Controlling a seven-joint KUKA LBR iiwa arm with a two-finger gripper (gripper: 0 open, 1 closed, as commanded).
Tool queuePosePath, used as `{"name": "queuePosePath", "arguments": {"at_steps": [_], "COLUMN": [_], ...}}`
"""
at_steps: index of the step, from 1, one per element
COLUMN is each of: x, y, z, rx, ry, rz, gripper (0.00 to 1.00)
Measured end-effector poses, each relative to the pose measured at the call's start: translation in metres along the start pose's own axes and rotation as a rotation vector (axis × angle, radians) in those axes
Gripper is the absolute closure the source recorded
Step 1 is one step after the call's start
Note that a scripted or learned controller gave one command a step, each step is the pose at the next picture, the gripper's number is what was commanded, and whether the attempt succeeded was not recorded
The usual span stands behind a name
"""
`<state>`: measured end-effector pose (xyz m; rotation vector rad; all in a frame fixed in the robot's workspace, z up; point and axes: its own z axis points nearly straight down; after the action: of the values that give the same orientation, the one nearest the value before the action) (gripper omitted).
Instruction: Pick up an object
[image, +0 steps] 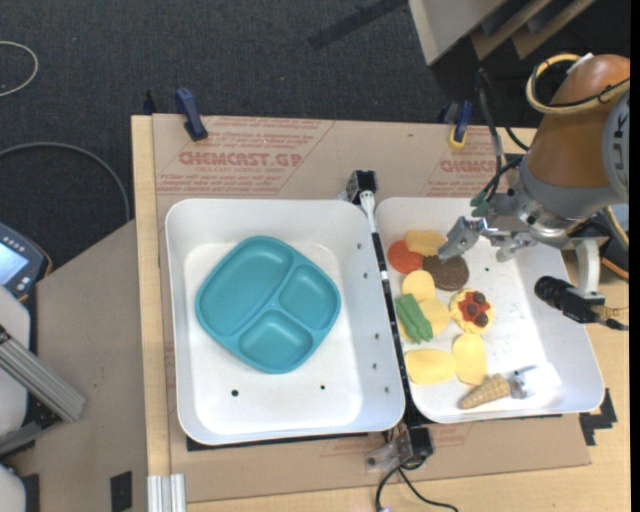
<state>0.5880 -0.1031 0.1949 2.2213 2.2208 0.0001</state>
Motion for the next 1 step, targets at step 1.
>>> {"name": "queuePosePath", "arguments": {"at_steps": [1], "x": [-0.01], "y": [-0.0747], "z": [0.1141], "rx": [0.01], "ry": [0.003], "rz": [0.004], "gripper": [0.0]}}
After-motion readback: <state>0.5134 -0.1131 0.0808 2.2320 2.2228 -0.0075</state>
